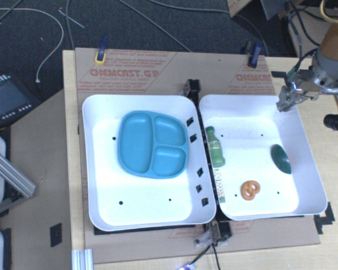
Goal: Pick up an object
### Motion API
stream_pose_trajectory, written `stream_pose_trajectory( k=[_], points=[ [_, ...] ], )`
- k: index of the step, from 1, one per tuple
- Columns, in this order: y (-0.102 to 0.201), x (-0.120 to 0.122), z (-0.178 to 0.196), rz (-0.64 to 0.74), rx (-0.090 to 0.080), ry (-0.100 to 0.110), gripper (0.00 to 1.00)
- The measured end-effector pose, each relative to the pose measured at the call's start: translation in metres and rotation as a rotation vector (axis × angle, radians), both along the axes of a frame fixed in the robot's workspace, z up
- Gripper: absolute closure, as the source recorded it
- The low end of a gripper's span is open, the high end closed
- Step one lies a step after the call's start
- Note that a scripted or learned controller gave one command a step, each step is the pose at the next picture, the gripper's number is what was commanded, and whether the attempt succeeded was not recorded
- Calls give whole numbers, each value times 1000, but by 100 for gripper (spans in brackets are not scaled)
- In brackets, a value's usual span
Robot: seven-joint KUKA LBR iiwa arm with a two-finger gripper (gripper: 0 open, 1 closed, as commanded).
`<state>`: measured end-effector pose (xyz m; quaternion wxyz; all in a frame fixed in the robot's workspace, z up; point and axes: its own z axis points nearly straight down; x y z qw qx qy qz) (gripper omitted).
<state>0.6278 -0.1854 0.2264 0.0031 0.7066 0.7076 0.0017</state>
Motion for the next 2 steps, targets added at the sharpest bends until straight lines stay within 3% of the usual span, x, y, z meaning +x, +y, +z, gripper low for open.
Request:
stream_pose_trajectory(
  k=[1,2],
  points=[
    [0,1,47,0,0,-1,100],
    [60,-17,44,4,5,9,100]
  ],
)
